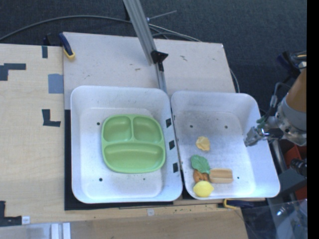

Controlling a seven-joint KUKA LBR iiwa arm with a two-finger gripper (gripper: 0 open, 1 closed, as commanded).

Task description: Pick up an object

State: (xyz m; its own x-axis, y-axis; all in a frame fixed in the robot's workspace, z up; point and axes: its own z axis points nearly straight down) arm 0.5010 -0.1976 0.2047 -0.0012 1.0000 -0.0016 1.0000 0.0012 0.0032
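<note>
Green divided plate [133,143] in white bin [79,133]; yellow lemon [203,188] beside tan bun [221,176].

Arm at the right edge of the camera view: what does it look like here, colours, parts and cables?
A grey arm segment with an orange band above it. The gripper is small, metallic grey with dark parts. Thin dark cables loop beside the wrist.

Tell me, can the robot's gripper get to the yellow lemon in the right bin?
Probably yes. The gripper sits at the right bin's edge, and the lemon lies uncovered near the front, though a carrot and bun touch it.
</note>
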